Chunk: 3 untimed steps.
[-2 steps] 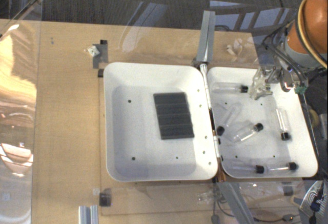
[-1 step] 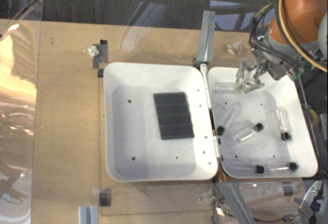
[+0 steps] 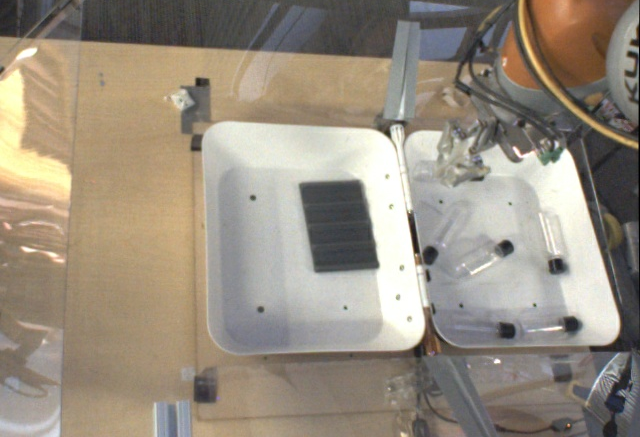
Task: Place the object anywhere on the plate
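In your left bin (image 3: 225, 255) the dark ridged plate (image 3: 339, 225) lies flat. Clear black-capped vials (image 3: 484, 257) lie scattered across the right bin (image 3: 590, 310). The gripper (image 3: 462, 161) hangs over its far-left corner.

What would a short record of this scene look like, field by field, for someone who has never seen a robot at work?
Bench: wooden top bearing two shallow white bins
Left bin: holds a dark ridged plate, lying flat near the middle
Right bin: holds several clear vials with black caps, scattered, for example one near the centre and one toward the right
Arm: grey and orange, reaching in from the right
Gripper: over the right bin's upper left corner
Task state: no vial on the plate yet
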Available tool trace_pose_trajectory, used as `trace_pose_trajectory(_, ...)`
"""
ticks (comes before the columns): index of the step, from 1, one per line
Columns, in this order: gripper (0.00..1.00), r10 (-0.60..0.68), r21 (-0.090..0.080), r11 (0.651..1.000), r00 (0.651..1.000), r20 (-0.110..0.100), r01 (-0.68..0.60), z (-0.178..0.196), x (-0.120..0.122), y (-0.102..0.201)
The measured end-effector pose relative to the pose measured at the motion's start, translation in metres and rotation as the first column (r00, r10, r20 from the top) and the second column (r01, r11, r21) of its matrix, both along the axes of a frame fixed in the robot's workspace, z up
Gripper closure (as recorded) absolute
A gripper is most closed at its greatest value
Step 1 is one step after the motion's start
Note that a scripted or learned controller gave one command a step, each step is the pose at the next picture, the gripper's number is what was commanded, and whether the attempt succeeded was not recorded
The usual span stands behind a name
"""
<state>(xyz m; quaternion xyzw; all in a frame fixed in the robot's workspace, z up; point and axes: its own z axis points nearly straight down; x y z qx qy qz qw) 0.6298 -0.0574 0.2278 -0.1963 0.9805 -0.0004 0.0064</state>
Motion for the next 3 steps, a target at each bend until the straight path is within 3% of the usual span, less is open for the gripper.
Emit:
trace_pose_trajectory(1, 1.00, 0.096, 0.000, 0.995, 0.995, -0.001, -0.096, 0.016, 0.016, 0.065)
trace_pose_trajectory(2, 1.00, 0.202, 0.001, 0.979, 0.979, -0.003, -0.202, -0.041, 0.040, 0.125)
trace_pose_trajectory(3, 1.00, 0.048, 0.003, 0.999, 0.999, -0.002, -0.048, -0.054, 0.040, 0.215)
